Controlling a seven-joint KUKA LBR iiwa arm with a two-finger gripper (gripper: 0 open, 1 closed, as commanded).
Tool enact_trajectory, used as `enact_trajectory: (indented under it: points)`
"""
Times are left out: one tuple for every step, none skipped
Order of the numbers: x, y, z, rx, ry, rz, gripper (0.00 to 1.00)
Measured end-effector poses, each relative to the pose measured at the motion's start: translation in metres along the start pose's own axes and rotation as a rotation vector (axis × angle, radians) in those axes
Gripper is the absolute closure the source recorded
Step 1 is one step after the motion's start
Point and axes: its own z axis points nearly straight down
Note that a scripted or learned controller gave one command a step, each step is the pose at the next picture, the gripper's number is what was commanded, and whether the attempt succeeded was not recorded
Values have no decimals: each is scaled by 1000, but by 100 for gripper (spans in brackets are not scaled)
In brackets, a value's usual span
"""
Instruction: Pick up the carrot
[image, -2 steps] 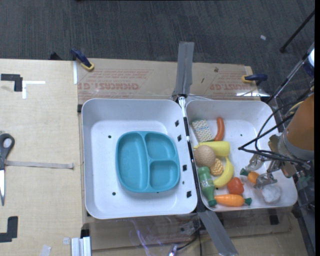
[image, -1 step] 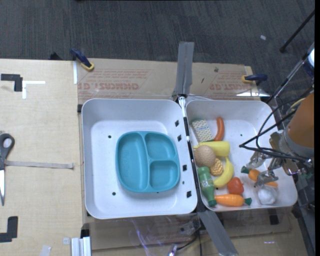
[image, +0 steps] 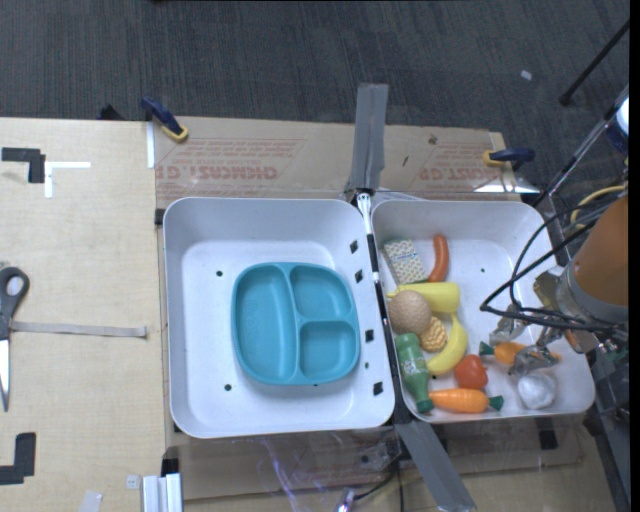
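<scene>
From my overhead feed I see a wooden bench (image: 80, 400) with cardboard (image: 260, 160) under two white bins, dark carpet beyond. Scissors (image: 8, 310) lie at the far edge. The left bin (image: 190, 300) holds a teal divided plate (image: 297, 322). The arm's orange band (image: 610, 255) enters from the right, and the gripper (image: 525, 345) hangs low over the right bin (image: 480, 225); I cannot tell how it is set. A small orange piece (image: 508, 351) sits right at the tool. The carrot (image: 464, 401) lies near it, toward the front wall, beside a tomato (image: 471, 372), a banana (image: 450, 340) and a green bottle (image: 413, 370).
</scene>
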Motion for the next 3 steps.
enact_trajectory:
  points:
    - [0,-1,-1,3,-2,0,0]
    - [4,11,8,-7,33,260,0]
    - [3,30,8,-6,35,363,0]
